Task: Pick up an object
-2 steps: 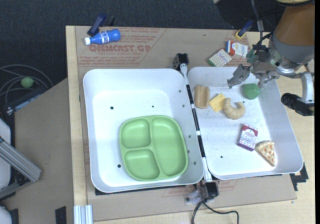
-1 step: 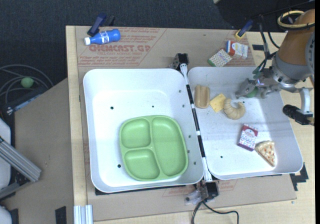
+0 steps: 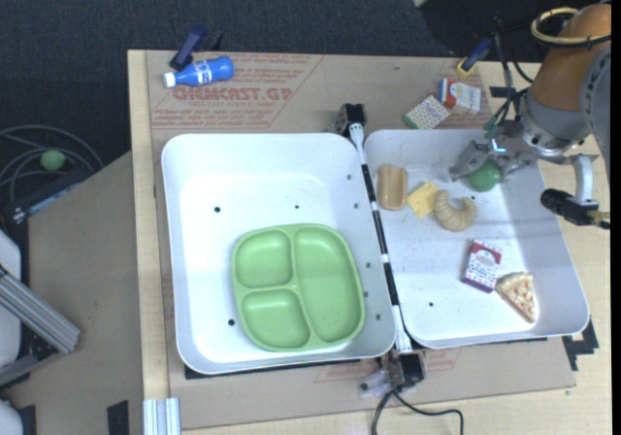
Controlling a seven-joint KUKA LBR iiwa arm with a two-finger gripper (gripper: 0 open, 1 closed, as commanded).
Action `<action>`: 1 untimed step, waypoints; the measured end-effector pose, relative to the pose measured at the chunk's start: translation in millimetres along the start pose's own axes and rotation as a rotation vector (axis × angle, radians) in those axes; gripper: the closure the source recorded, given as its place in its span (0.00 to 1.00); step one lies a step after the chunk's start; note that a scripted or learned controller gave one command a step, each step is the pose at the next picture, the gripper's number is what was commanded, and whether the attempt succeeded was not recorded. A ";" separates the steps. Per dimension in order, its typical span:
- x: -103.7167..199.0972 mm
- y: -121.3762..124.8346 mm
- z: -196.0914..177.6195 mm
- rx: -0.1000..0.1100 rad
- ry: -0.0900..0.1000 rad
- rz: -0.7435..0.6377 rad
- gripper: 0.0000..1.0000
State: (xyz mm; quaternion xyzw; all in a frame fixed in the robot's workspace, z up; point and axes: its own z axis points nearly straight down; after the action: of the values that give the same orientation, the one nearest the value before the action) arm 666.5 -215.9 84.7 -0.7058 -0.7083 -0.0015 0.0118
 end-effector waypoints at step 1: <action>-3.0 1.4 -11.3 -0.014 -0.012 0.000 1.00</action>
State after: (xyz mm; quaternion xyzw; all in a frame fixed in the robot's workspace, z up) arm 668.1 -219.1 95.8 -0.7058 -0.7084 -0.0021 0.0026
